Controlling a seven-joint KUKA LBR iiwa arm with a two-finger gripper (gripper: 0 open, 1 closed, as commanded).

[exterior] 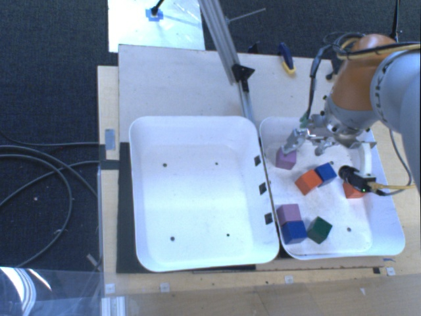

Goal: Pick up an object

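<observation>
I read the gripper (pixel 294 142) at the right bin's (pixel 388 239) 11 o'clock corner, over the purple cube (pixel 285 158), apparently positioned to grasp it; jaw state I cannot tell, other blocks clustered toward 6.

Dark carpet floor (pixel 52 64) with black cables (pixel 39 170) — pale wooden bench (pixel 177 78) above it.

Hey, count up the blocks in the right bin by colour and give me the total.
Purple blocks: 2
Orange blocks: 2
Blue blocks: 2
Green blocks: 1
Total: 7, all in the right bin
</observation>
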